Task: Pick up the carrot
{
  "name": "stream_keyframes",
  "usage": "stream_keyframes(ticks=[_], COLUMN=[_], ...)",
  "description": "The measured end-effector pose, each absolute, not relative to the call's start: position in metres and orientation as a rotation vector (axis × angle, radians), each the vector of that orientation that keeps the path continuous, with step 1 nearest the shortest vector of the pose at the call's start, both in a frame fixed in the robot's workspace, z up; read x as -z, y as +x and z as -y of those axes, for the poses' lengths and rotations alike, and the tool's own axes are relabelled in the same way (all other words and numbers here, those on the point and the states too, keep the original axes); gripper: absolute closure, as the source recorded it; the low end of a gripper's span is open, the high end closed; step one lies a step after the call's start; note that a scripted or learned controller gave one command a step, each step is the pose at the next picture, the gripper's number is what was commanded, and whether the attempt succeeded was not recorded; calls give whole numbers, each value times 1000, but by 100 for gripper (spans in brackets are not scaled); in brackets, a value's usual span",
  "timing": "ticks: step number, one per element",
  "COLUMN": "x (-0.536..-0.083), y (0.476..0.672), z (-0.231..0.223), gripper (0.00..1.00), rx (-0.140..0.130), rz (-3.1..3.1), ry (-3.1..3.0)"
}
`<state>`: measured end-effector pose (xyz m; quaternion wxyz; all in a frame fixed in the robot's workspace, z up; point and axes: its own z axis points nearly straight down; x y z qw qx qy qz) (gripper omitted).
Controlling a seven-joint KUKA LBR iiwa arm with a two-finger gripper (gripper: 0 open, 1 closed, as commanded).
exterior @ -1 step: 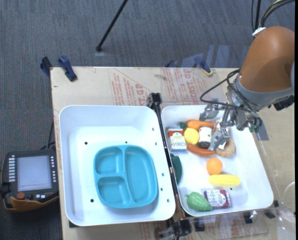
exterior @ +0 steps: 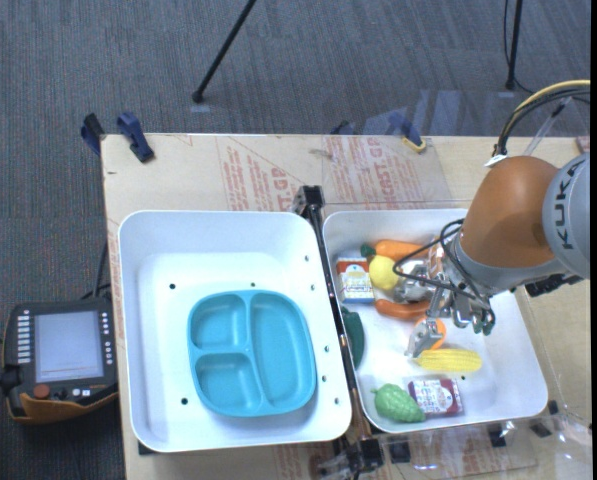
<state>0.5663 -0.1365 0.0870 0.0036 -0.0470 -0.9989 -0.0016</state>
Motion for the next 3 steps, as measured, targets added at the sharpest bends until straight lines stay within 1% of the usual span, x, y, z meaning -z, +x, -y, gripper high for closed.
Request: stream_keyframes(ticks=[1, 2, 3], x=[-87, -97, -87], y=[521, 522, 544], z=[128, 127, 187], gripper=[0, 100, 100], rx=[3, 4, 3], rz=[3124, 3127, 3118], ry=[-314, -306, 398])
